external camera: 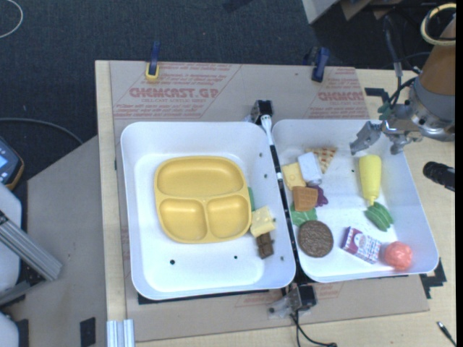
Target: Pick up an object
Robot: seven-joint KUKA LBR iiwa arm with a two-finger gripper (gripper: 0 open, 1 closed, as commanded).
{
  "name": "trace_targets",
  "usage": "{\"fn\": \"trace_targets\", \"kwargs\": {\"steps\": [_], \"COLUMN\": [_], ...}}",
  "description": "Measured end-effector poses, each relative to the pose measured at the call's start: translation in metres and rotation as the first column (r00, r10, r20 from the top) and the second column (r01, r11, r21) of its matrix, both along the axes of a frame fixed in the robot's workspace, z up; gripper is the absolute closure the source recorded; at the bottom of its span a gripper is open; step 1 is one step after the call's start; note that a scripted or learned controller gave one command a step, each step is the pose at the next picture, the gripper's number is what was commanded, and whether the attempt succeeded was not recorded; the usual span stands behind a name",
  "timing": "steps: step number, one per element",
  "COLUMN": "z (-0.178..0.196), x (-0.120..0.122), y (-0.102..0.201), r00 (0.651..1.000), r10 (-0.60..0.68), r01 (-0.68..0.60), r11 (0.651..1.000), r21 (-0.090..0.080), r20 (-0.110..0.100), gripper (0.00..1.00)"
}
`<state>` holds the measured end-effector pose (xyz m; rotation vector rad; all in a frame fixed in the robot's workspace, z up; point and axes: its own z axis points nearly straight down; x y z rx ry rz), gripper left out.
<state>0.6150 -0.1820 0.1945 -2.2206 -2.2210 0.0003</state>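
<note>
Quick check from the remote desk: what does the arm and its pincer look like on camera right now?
The arm enters at the upper right: an orange band above a grey, rounded wrist section. Below it sits a silvery metal pincer with two short grey fingers. A dark cable runs along the wrist toward the bench edge. No readable markings show.

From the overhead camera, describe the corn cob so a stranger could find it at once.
Look in the right-hand white bin, toward its far right part, just below the gripper. The corn cob lies there lengthwise, with a green piece at its near end. It is the one long, plain yellow item.
</note>
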Motion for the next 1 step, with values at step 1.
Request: {"fn": "trace_targets", "kwargs": {"steps": [1], "z": [-0.0476], "x": [0.0084], "y": [-0.0036], "r00": [1.000], "r10": [0.001], "r01": [-0.001], "r11": [1.000], "r21": [0.000], "r20": [-0.003], "gripper": [0.00]}}
